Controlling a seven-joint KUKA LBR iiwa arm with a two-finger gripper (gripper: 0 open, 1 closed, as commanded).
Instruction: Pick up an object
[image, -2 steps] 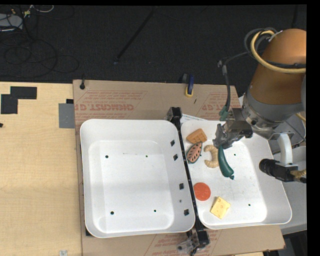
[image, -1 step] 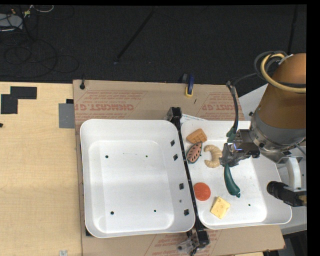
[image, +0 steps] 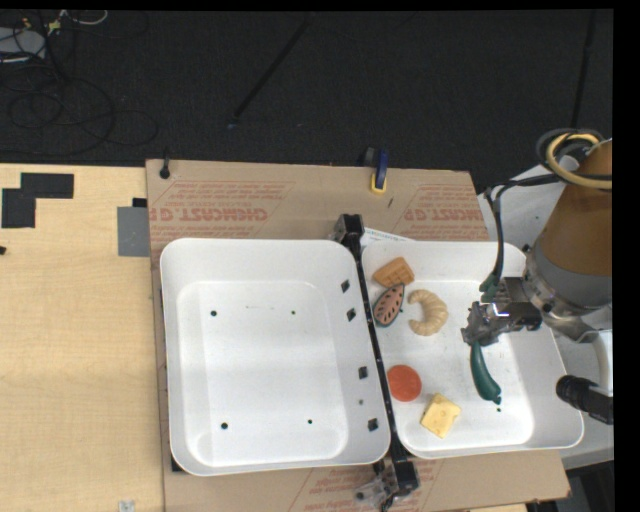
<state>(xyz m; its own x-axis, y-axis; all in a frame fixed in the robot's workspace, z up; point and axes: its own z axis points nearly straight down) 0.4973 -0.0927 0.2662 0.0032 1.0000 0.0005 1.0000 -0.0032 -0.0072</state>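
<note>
The right bin (image: 560, 430) holds all the objects, grouped within the arm's reach. The gripper (image: 487, 328) hangs low over the upper end of a dark green piece (image: 486, 375), perhaps touching it; whether its claw is open or grasping cannot be told.
</note>
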